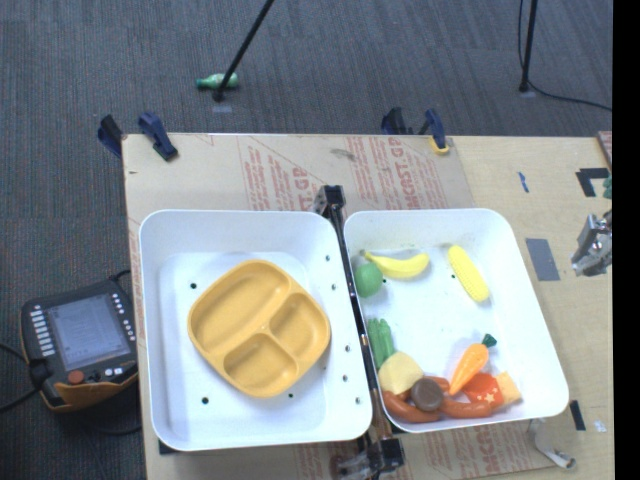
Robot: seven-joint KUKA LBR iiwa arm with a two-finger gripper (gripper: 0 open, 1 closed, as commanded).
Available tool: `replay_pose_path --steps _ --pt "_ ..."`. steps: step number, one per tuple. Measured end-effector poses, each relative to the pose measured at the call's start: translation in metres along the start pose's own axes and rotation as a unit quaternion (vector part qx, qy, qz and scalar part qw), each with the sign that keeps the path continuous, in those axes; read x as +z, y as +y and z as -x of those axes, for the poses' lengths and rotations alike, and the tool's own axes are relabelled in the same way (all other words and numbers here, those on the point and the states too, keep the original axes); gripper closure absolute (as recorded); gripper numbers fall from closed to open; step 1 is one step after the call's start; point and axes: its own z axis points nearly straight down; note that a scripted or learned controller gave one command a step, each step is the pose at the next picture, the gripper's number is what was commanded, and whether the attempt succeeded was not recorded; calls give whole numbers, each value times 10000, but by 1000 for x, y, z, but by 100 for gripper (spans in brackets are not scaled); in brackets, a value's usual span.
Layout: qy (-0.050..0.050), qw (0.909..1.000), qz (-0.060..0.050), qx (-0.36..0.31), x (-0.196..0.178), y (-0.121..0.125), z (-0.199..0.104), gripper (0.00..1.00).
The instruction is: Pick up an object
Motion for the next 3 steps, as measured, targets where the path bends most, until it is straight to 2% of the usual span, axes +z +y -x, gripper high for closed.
replay_pose_path --steps 3 --pt "-25 9998 -111 -146 -22 5 -4 100"
